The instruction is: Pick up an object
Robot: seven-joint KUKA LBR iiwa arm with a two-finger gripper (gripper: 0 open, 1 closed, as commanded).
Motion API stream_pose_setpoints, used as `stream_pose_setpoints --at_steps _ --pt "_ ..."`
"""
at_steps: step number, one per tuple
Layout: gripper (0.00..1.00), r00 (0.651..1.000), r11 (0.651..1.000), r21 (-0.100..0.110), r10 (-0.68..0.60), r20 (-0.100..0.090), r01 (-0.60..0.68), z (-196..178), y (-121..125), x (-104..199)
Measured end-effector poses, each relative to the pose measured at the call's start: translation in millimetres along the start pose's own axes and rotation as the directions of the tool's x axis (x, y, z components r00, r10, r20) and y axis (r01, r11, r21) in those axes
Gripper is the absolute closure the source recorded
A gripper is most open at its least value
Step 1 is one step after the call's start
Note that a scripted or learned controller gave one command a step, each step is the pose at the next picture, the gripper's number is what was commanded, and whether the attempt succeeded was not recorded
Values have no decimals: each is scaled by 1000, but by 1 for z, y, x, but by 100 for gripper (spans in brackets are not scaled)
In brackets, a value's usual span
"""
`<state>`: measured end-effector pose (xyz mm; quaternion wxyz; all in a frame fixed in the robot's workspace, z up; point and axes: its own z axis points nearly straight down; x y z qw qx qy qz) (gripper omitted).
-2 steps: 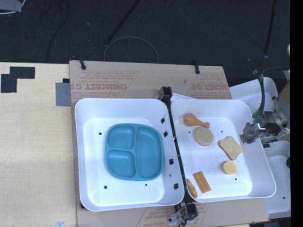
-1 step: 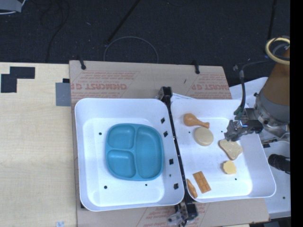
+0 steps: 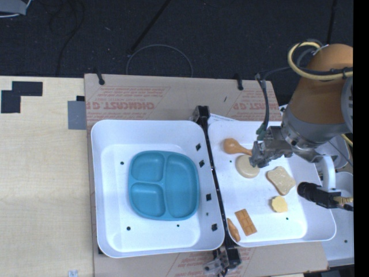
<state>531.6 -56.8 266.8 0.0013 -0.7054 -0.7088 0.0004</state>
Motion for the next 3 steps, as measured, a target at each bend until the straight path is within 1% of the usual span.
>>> stream_pose_setpoints --at_steps 1,3 --pt "100 1000 1000 1 2 1 -2 0 7 46" --pt "100 1000 1000 4 2 1 -2 17 6 148"
